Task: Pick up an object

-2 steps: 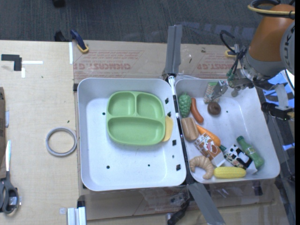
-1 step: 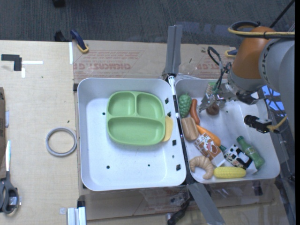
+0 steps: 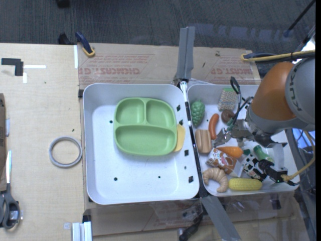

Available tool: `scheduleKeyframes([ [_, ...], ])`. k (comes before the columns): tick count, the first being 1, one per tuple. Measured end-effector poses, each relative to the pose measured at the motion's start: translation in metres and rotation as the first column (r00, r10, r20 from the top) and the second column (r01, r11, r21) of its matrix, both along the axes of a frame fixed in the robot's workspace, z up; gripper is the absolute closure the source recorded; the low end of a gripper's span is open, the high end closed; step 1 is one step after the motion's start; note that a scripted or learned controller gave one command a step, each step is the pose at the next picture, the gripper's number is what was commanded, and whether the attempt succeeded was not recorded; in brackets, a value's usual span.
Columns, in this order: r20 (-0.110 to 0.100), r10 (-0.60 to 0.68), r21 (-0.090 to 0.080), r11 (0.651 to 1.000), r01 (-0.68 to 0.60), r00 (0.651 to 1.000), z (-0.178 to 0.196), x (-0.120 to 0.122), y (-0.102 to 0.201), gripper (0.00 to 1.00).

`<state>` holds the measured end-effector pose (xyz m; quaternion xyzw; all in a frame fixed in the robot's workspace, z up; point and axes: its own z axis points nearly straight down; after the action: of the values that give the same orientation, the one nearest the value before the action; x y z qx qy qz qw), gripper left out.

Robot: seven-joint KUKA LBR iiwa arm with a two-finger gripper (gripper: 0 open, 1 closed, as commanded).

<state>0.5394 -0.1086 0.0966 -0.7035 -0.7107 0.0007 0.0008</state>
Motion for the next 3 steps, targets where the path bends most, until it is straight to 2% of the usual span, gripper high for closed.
scheduleKeyframes([
  [1,0.008,0.041,0.0,0.999,-0.041,0.999,-0.002,-0.04,-0.011,0.0],
  [2,0.008,0.121,-0.002,0.993,-0.121,0.993,-0.004,-0.06,-0.034,0.0],
  [3,0.011,0.118,-0.003,0.993,-0.118,0.993,0.005,-0.058,-0.035,1.0],
])
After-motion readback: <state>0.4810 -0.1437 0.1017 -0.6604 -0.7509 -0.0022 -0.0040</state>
